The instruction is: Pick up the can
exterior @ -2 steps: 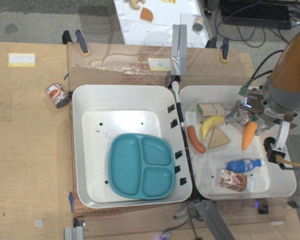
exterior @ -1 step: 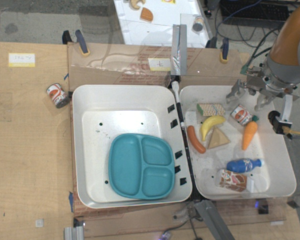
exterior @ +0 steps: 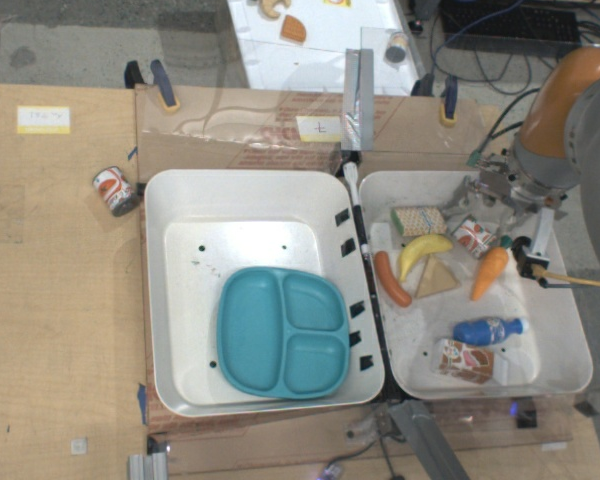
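- Grey-and-black end effector (exterior: pixel 492 200), on the arm with the orange band, hangs over the far side of the right bin (exterior: pixel 583 360). Whether it is apart or together cannot be told from this slant.
- The can (exterior: pixel 473 236), white with a red label, lies just beside the end effector, on the side nearer the camera and a little to the left. It seems to lie on its side. Its long axis looks to slant across the bin, though it is too small to fix.
- The can has close neighbours. The carrot (exterior: pixel 489 271) is next to it on the nearer side, and the banana (exterior: pixel 423 251) is farther left.
- Judgement: the coming move is a short shift toward the camera, then a descent, with the closing direction set across the can's axis.
- Well apart, far to the left past both bins, a second can (exterior: pixel 113 190) of similar look lies on the desk (exterior: pixel 50 318). The nearer can is the likelier target.
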